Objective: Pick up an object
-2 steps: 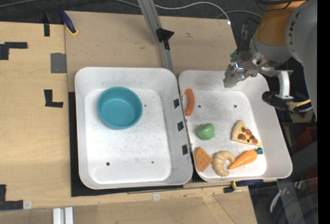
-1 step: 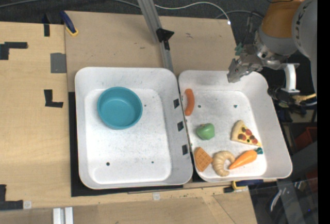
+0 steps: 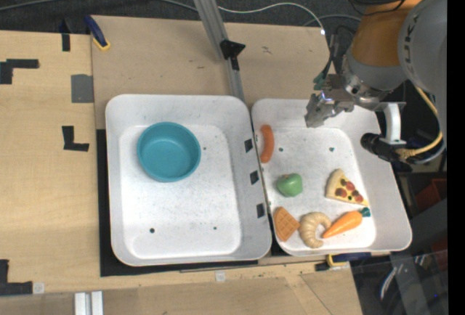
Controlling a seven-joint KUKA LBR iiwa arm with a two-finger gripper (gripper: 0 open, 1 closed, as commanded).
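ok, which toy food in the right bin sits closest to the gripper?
The sausage, upright along the bin's left wall. It lies nearest the gripper; the green pepper, pizza slice and the rest lie further down.

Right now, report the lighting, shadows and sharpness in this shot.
Camera view: even, soft light; no harsh glare on the white bins; faint shadow under the blue bowl; toy food such as the pizza slice is fairly sharp; the gripper is slightly soft and dim.
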